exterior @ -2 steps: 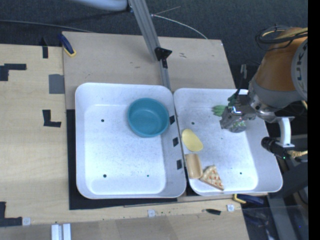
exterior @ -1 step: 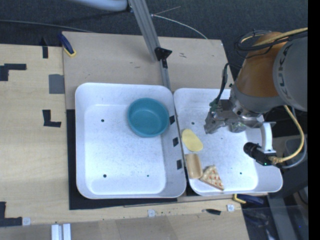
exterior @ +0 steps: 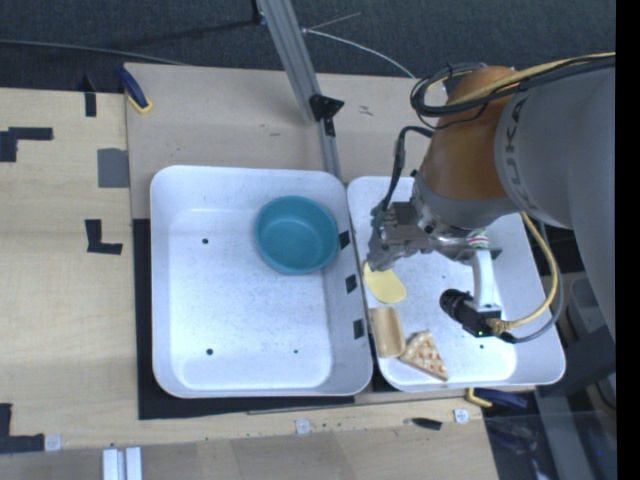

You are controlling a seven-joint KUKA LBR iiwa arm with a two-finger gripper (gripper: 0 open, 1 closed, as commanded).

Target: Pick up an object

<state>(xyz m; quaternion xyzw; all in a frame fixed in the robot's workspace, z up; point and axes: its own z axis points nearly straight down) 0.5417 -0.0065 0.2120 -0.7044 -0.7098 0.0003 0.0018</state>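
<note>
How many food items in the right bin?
3, along its left side: a yellow round piece just under the pincer, a bread roll below it, a pizza slice beside that. The arm may hide more.

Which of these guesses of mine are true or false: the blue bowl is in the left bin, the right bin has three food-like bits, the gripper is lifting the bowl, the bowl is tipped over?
1. The blue bowl sits in the left bin. True.
2. Three food-like pieces lie in the right bin. True: a yellow piece, a tan piece, a wedge.
3. The gripper is lifting the bowl. False: it is over the right bin, near the yellow piece.
4. The bowl is tipped over. False: it stands upright.
</note>
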